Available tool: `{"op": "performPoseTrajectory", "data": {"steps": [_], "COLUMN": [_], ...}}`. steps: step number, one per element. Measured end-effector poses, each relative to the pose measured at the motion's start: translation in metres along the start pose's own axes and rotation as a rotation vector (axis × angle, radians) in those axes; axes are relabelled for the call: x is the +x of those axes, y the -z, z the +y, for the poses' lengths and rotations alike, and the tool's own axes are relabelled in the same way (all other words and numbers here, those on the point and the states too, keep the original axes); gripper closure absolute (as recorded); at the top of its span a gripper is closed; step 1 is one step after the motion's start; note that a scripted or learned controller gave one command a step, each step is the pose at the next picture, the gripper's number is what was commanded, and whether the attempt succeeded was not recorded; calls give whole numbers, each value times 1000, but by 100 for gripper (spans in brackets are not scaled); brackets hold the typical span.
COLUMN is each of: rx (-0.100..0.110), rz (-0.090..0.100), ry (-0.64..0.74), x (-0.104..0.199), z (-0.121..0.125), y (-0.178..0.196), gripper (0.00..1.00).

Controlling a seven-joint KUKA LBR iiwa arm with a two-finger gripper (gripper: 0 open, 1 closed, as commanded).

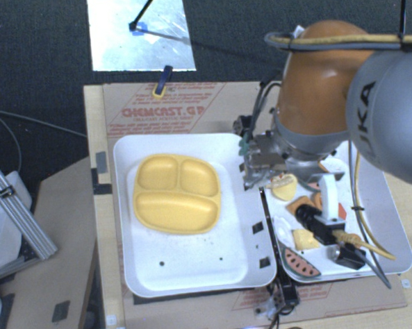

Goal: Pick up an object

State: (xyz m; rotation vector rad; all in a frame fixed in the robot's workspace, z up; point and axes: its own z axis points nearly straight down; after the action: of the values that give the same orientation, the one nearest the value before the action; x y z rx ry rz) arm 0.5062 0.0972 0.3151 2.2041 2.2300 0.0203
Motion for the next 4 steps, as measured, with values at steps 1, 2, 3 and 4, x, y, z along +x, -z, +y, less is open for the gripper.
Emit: {"op": "performPoseTrajectory", "data": {"steps": [1, 2, 3, 4], "rx": [20, 14, 14, -5], "rz": [-5, -6, -3, -2], "ry": [-3, -16, -4, -9], "x": [43, -19, 39, 69], "z": [29, 0, 15, -17], "y": [-131, -105, -202, -227], "gripper": [100, 100, 100, 100]}}
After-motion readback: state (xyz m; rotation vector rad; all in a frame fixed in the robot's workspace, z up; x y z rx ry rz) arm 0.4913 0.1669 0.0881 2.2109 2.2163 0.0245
